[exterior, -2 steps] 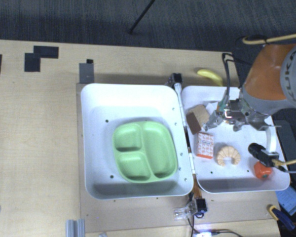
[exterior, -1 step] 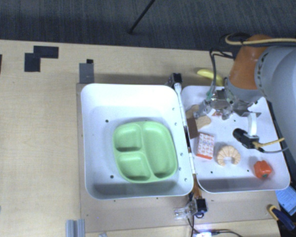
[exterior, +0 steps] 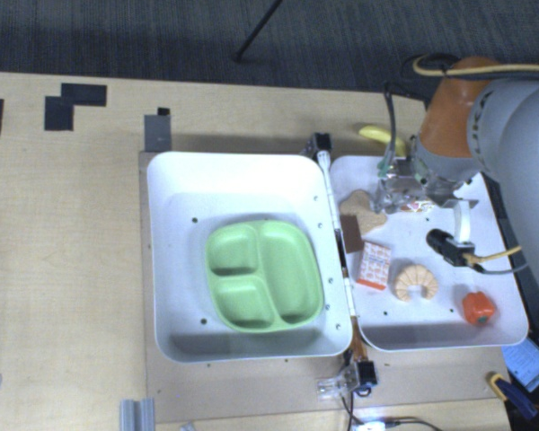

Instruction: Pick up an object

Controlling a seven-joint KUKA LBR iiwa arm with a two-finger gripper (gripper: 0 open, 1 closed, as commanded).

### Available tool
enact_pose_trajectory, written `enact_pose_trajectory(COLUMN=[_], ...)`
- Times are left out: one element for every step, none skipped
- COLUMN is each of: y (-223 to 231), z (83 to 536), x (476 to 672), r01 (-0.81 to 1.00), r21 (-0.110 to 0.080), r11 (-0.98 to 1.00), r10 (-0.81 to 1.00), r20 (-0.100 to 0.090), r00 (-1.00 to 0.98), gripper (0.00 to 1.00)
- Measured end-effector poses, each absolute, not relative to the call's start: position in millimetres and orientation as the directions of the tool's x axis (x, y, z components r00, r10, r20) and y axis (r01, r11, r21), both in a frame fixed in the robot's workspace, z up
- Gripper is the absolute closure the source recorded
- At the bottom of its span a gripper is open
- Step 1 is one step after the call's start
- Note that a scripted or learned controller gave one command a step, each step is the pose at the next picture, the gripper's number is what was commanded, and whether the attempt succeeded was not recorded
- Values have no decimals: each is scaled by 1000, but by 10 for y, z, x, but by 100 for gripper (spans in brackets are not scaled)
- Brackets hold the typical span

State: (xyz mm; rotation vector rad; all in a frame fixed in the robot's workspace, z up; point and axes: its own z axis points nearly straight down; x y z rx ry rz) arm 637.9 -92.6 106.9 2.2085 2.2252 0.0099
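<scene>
The grey arm (exterior: 512, 124) with its orange band reaches in from the right and hangs over the far end of the right bin (exterior: 440, 326). The left bin (exterior: 171, 178) bears a green divided plate (exterior: 262, 275), and the small things all lie on the right. The gripper (exterior: 397, 194) sits low over the bin's far middle; whether it is apart or together cannot be told from this slant. The likeliest thing to pick is the tan wedge (exterior: 366, 220), just beside the gripper on its left and close to the wall between the bins, with a small brown block (exterior: 349, 234) touching or nearly touching it. Nearer the camera lie a red-and-white packet (exterior: 375, 266) and a croissant-shaped toy (exterior: 416, 282), close together, and an orange-red round thing (exterior: 478, 308) sits apart in the near right corner. A yellow banana (exterior: 375, 135) lies by the far rim. To do the grasp well, the gripper should probably centre over the wedge, straddle its narrow width away from the brown block, descend fully to the floor, then close and lift straight up.
</scene>
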Motion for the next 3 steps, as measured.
enact_pose_trajectory(y=[-1641, -1630, -973], z=[1042, 1042, 910], x=[6695, 6697, 6049], r01=[1000, 1000, 1000], r21=[4, 4, 20], r11=[3, 5, -1], r10=[1000, 1000, 1000], r20=[-2, -1, -11], r00=[-3, -5, 1], gripper=[100, 0, 0])
